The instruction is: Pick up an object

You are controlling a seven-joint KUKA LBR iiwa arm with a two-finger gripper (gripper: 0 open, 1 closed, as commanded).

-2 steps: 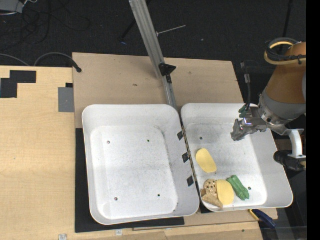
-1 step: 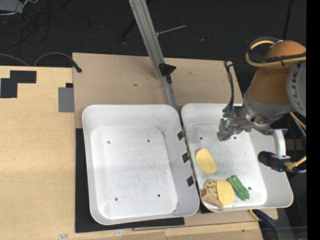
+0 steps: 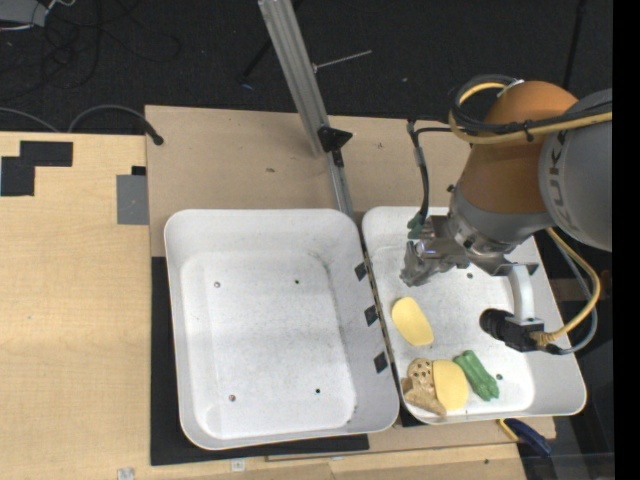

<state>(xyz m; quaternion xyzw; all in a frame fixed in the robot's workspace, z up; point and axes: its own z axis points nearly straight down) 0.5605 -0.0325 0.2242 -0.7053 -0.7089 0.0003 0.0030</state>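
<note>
Reaching in from the right, the grey arm (image 3: 560,183) with its orange band hangs over the right bin (image 3: 560,393), and the gripper (image 3: 418,266) sits low near that bin's left wall, toward its far end. Whether it is spread or pressed together cannot be told from this slant; nothing shows between its tips.

Just nearer the camera, a pale yellow oval piece (image 3: 412,322) lies on the bin floor beside the left wall, apart from the gripper. At the bin's near left corner sits a cluster: a speckled tan piece (image 3: 421,383), a yellow block (image 3: 450,384) touching it, and a green piece (image 3: 477,374) against the block's right side.

A second white bin (image 3: 265,328), to the left, shares the divider between the two, where small black clips (image 3: 371,314) line the seam.

Both bins rest on a tan bench (image 3: 230,158). A lighter wood panel (image 3: 70,298) with black and grey patches lies to the left. A slanted aluminium rail (image 3: 300,78) rises from the bench's far edge, and behind it the floor is dark, strewn with cables (image 3: 40,8).
</note>
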